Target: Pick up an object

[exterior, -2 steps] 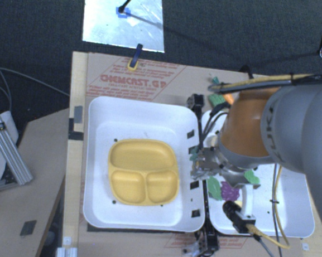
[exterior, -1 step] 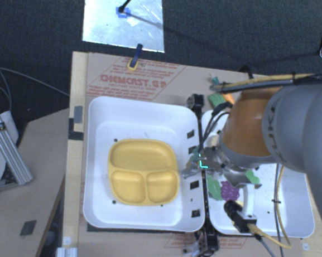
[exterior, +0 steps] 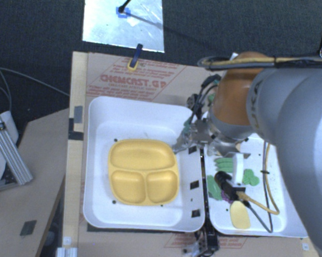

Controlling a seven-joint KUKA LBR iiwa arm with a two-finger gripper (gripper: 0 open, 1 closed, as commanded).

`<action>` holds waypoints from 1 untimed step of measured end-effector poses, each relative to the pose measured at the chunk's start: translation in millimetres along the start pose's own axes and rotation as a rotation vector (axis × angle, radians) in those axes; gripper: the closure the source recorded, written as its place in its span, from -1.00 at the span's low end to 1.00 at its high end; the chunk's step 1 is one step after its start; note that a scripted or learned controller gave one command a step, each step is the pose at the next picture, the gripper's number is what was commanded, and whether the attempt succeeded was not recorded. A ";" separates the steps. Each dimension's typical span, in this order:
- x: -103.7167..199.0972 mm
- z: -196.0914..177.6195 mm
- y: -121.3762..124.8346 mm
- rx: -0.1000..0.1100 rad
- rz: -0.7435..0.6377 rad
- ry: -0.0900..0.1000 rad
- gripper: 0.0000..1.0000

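Right of the yellow plate (exterior: 143, 171), in the neighbouring bin (exterior: 287, 223), lie a yellow oval piece (exterior: 240, 216) and green pieces (exterior: 251, 176), partly hidden beneath the arm (exterior: 286, 108); the gripper (exterior: 187, 140) hangs at the plate's far right corner; its grip is too blurred to tell.

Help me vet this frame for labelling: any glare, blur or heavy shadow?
Camera view: glare on the shiny sheet at the top; the grey arm, close to the lens, looks soft; the yellow tray in the left bin is evenly lit and sharp; shadows are faint.
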State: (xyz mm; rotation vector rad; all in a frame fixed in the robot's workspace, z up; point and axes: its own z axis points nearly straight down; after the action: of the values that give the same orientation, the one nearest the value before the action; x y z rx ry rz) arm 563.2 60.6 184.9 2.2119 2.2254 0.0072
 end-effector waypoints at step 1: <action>106.0 28.2 -52.5 0.010 -0.009 0.005 -1.00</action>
State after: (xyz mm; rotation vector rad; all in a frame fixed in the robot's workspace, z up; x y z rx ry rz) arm 510.2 166.3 156.5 2.2093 2.2424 0.0012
